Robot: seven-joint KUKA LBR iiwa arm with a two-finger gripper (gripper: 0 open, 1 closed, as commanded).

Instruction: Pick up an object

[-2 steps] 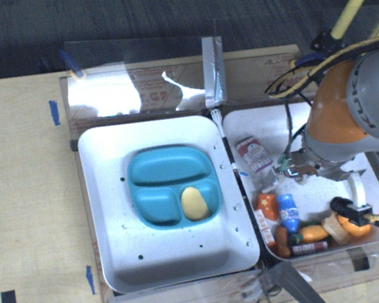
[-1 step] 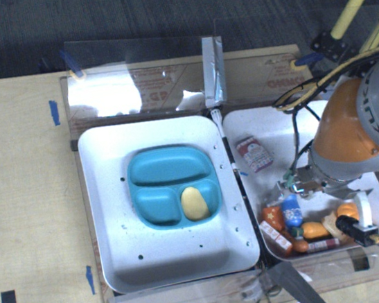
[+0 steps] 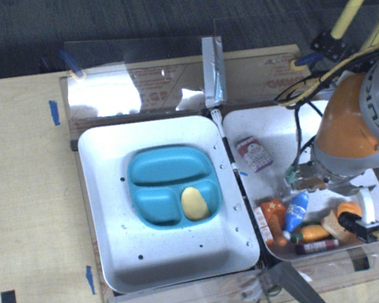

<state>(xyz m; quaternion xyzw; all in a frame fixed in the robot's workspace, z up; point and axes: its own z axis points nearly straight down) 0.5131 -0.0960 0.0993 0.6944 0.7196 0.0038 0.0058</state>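
The right bin [image 3: 276, 122] holds a heap at its front: a blue bottle with a white cap [image 3: 296, 212], an orange-red piece [image 3: 274, 216], an orange piece [image 3: 315, 232] and a dark red stick [image 3: 319, 246]. A red and white packet [image 3: 254, 153] lies alone nearer the back. My gripper [image 3: 298, 179] hangs low in this bin, just above the blue bottle, under the orange-banded wrist [image 3: 346, 129]. Nothing can be seen held by it.
The left bin [image 3: 119, 248] carries a blue divided tray [image 3: 157, 180] with a yellow egg-shaped thing [image 3: 194, 202] in its front right compartment. A ridge where the two bins meet [image 3: 240, 196] runs between them. A clear panel stands behind the bins.
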